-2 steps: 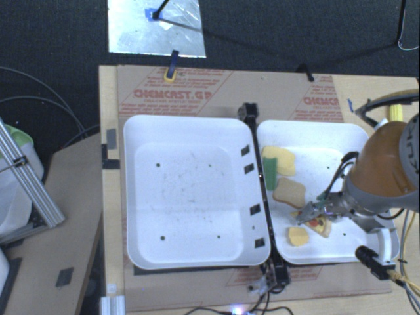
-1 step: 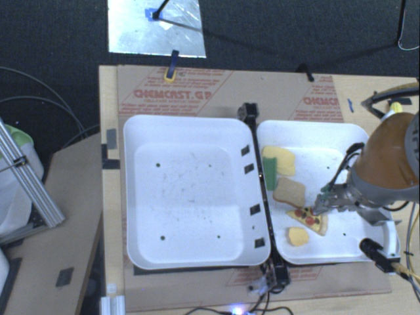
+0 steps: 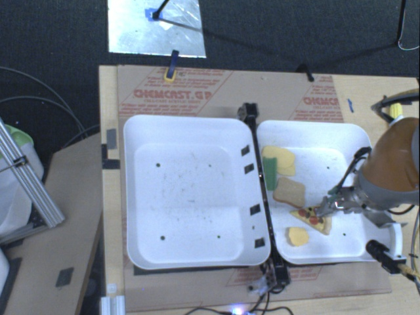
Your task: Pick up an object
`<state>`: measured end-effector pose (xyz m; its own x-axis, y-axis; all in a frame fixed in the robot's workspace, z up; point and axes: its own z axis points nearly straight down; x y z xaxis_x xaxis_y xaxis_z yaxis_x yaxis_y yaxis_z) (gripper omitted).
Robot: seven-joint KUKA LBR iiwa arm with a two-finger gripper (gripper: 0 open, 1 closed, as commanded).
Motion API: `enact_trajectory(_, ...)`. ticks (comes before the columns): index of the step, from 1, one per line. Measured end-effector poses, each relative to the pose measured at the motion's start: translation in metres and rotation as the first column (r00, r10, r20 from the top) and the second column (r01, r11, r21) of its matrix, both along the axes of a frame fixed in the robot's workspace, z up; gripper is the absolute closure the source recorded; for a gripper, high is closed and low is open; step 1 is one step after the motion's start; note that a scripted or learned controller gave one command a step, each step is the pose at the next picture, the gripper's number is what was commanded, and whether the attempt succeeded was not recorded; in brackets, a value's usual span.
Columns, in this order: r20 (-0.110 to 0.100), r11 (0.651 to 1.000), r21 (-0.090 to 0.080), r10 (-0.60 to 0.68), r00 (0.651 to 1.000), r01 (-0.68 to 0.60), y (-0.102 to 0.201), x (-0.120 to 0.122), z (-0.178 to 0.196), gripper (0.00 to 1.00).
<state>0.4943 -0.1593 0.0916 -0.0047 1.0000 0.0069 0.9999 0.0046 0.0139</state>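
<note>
Pizza slice (image 3: pixel 314 220) in right bin (image 3: pixel 354 251), touching tips of jaws (image 3: pixel 323 210), their spread unreadable.

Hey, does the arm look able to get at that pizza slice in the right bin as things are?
Probably yes. The tool already sits right at the pizza slice, which lies flat on the right bin floor. The toast is close beside it but nothing covers the slice.

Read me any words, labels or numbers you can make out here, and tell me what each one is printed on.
"CHEMCAST GP": red print on the brown sheet under the bins, behind the left bin.
"CHEMCAST": red print again on that sheet, slanted, behind the right bin; the letters after it are too blurred to read.
Smaller red lines under both prints: too small to read.
</note>
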Motion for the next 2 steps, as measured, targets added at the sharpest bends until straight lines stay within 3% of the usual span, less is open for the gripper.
enact_trajectory(1,0.003,1.0,-0.005,0.001,1.0,-0.001,-0.0002,0.0002,-0.0001,0.0)
enact_trajectory(2,0.002,1.0,-0.006,0.001,1.0,-0.001,-0.0025,-0.0019,0.0023,0.0)
